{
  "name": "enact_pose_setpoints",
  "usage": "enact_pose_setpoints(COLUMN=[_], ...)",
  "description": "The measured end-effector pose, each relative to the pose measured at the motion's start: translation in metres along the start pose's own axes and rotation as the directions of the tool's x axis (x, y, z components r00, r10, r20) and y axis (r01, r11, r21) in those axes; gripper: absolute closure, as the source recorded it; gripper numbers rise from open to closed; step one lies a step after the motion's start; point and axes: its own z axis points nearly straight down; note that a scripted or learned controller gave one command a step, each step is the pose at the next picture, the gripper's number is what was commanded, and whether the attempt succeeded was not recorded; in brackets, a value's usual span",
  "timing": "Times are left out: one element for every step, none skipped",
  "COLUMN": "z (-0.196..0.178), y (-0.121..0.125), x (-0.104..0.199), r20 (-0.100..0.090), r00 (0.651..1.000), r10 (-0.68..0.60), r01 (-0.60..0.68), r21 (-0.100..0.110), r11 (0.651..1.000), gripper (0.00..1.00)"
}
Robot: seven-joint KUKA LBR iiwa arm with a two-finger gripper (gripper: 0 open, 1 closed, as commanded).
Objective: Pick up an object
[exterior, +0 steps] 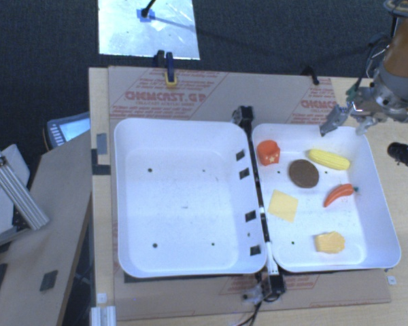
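Above the far right corner of the right bin [384,240], the gripper [347,117] is hanging from the grey arm [401,60], whose orange band is showing near the view's upper right. Its two fingers [332,122] are standing spread apart and released, with nothing lying between them, and they are hovering just over the bin's far rim, apart from every object inside.

Within that right bin, six things are lying loose. A yellow corn cob [328,159] is resting nearest the gripper, close to the bin's far wall. An orange-red block [268,152] is sitting at the far left corner of the bin, against the divider side. A brown round disc [303,174] is lying between the block and the corn, slightly nearer the camera, just beside the corn's left end. A pale yellow square slice [283,205] is lying nearer still, toward the bin's left wall. An orange carrot [339,194] with a dark green tip is lying tilted to the right of the disc. A small orange-yellow lump [330,242] is sitting closest to the bin's near wall.

Beside the right bin, touching it along black clips, the left bin [122,182] is lying on the same cardboard sheet [190,94]
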Motion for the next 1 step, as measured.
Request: enact_pose_setpoints(z=[0.1353], y=[-0.0188], x=[0.0778], r20=[-0.001], r00=[1.000], r10=[-0.001], r01=[0.001], r21=[-0.006], r11=[1.000], gripper=[0.00])
